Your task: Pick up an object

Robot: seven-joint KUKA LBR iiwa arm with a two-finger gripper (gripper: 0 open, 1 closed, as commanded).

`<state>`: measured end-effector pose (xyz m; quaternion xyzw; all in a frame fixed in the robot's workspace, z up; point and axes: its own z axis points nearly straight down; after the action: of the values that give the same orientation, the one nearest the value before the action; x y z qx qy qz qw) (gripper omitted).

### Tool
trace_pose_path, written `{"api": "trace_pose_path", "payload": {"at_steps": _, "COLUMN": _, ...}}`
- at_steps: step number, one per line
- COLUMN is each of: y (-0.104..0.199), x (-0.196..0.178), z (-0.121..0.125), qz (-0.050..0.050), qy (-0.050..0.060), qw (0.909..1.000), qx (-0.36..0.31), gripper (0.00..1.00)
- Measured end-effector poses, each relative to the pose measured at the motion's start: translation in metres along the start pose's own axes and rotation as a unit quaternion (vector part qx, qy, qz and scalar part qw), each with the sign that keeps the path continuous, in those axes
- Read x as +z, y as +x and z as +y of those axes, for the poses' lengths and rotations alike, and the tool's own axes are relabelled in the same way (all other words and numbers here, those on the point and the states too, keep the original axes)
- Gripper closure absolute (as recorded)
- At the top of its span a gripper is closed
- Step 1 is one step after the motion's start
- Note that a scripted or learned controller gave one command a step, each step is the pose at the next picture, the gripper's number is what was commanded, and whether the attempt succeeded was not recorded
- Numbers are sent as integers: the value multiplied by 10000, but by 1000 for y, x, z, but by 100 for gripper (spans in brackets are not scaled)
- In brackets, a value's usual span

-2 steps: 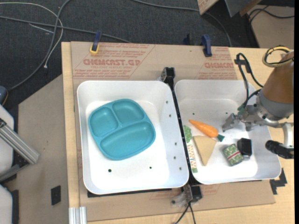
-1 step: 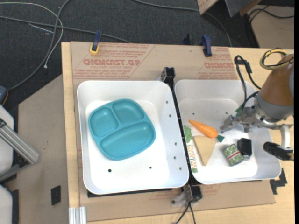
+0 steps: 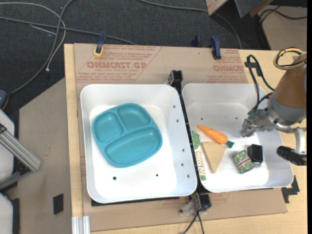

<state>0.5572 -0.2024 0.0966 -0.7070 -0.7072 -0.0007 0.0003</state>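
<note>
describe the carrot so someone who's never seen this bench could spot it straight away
Of the two white bins, take the right bin, next to the one holding the blue plate. Near its left wall lies the carrot, slanting just above a pale wedge. It is the only orange thing there, long and tapered with a green end.

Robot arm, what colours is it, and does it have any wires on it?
The arm is a fat round tube, grey, with an orange band above the wrist. At its end sits a small gripper of silvery-grey metal. A thin black cable loops down beside the arm towards the gripper.
</note>
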Motion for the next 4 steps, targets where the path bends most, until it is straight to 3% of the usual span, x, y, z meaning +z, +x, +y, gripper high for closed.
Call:
{"api": "trace_pose_path", "payload": {"at_steps": 2, "y": -2, "x": -116, "z": 22, "qz": -20, "qy": -37, "qw": 10000, "qx": -7, "gripper": 100}}
{"api": "trace_pose_path", "payload": {"at_steps": 3, "y": -2, "x": -138, "z": 23, "qz": -14, "qy": -21, "qw": 10000, "qx": -6, "gripper": 100}}
{"api": "trace_pose_path", "payload": {"at_steps": 4, "y": 50, "x": -148, "z": 13, "qz": 8, "qy": 2, "qw": 10000, "qx": -22, "gripper": 100}}
